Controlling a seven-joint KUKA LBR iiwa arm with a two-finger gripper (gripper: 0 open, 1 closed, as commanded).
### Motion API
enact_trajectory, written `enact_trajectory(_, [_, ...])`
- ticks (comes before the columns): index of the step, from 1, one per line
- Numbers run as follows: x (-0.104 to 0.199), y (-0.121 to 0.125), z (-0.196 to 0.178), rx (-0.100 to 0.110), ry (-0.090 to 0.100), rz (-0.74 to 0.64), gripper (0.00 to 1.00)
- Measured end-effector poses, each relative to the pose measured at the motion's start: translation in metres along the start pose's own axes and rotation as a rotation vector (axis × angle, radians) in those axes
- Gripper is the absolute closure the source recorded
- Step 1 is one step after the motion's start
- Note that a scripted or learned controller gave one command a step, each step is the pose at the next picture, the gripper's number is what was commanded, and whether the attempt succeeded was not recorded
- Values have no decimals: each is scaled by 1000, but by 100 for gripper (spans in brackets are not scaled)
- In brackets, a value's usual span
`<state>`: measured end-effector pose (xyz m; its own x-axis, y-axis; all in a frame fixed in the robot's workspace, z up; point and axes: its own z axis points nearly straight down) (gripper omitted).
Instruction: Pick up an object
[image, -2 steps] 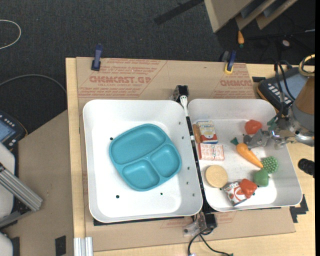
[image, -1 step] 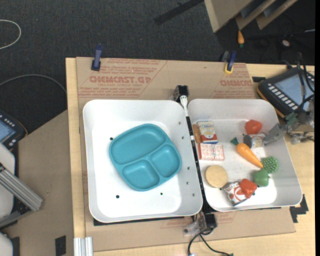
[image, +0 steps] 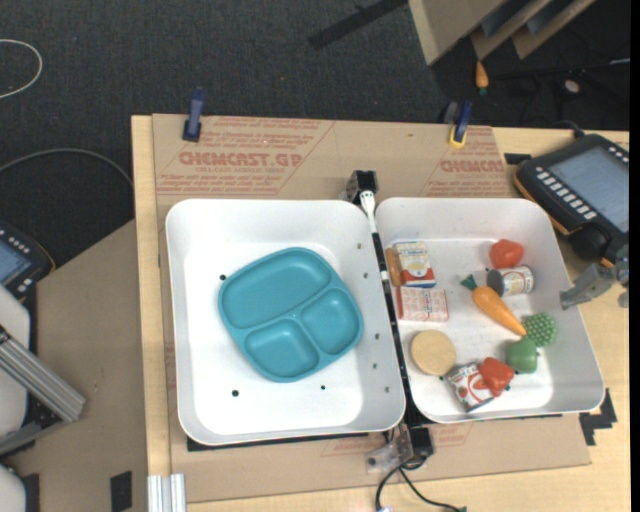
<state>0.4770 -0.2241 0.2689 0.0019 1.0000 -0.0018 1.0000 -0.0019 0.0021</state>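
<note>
The pincer (image: 584, 289) hovers at the right bin's (image: 470, 210) right rim, its opening impossible to judge; the toy carrot (image: 497, 309), mid-bin, lies clear enough for what looks a straight descent across its width.

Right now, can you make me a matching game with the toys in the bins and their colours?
Things:
1. divided plate
2. carrot
3. round cookie
4. pepper

Colours:
A. green
B. tan
C. teal blue
D. orange

Pairs: 1-C, 2-D, 3-B, 4-A. The plate lies in the left bin; the other three lie in the right bin.
</note>
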Motion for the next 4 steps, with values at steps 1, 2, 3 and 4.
enact_trajectory(1, [-1, 27, -257, -20, -8, -4, 0])
enact_trajectory(2, [-1, 27, -258, -6, -4, -2, 100])
enact_trajectory(3, [4, 1, -142, 13, 6, 0, 100])
enact_trajectory(4, [0, 60, -274, -16, -7, -6, 100])
